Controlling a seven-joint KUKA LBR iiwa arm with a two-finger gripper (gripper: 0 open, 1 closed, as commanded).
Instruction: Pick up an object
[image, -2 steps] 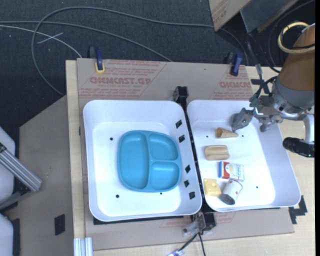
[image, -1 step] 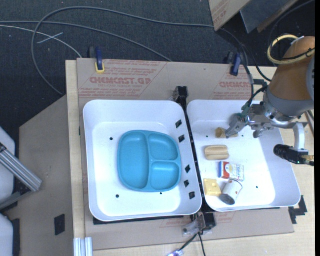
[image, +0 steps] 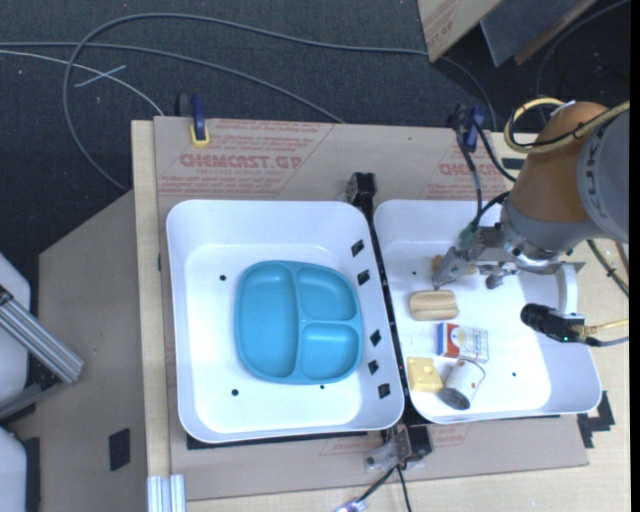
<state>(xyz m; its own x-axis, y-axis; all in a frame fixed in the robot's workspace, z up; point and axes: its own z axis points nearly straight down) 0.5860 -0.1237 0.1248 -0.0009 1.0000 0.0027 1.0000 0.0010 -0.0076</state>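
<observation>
My gripper (image: 467, 273) hangs over the upper part of the right bin (image: 575, 385), open, with nothing between its fingers. Just below its left finger lies a tan oblong block (image: 433, 304). Farther toward the front of the same bin are a red, white and blue small box (image: 464, 342), a yellow block (image: 424, 375) and a white and grey cup (image: 461, 385) lying on its side. The gripper touches none of them.
The left bin (image: 195, 300) holds a blue divided plate (image: 298, 321) in its middle. A black divider with clips (image: 372, 290) runs between the two bins. Cardboard sheeting (image: 250, 150) lies under and behind the bins.
</observation>
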